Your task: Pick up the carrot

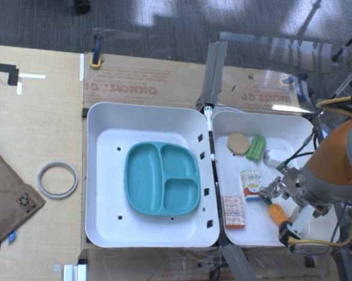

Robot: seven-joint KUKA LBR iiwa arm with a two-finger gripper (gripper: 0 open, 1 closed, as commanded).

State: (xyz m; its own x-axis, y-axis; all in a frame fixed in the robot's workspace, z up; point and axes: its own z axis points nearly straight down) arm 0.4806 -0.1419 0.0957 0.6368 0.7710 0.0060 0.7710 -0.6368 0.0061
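Pale wood bench (32, 127) with two white bins (95, 179), tape ring (57, 179), perhaps cardboard box (0, 206).

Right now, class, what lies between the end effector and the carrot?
Nothing: the camera view shows the end effector right at the carrot, with only bare white bin floor around them.

My pincer (279, 191) looks like bare grey metal. The two bins (95, 179) seem smooth white plastic, slightly glossy. The teal plate (161, 178) is matt plastic. The bench (33, 115) looks like pale wood.
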